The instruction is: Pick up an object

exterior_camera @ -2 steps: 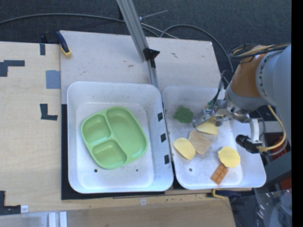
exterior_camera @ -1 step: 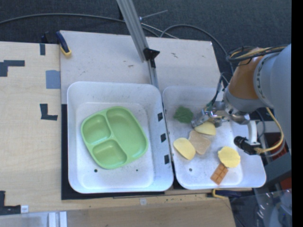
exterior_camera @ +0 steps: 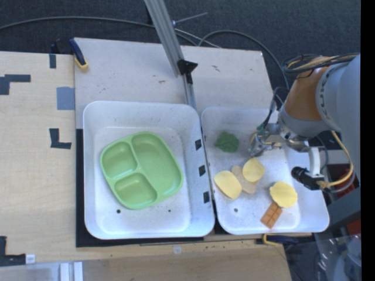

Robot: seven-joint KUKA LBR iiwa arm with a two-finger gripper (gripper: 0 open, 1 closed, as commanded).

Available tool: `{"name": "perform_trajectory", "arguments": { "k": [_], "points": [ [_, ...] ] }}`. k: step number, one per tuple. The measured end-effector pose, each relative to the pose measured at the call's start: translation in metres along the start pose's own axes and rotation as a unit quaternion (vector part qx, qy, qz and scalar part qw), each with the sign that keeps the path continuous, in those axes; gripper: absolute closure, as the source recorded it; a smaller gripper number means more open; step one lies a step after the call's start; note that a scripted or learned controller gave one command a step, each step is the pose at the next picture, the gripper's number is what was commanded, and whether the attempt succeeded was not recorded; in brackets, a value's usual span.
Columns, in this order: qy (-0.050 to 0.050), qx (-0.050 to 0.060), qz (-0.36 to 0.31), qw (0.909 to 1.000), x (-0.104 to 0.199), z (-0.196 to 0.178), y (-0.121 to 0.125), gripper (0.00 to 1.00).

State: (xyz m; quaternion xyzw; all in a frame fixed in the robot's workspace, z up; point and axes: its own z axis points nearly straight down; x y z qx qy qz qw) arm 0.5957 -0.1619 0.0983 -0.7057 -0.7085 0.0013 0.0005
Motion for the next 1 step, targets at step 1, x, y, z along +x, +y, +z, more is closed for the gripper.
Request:
{"name": "perform_trajectory", "arguments": {
  "k": [1],
  "points": [
    [0.0, -0.004, 0.001, 1.0, -0.0016, -0.0623, 0.0059, 1.0]
  ]
}}
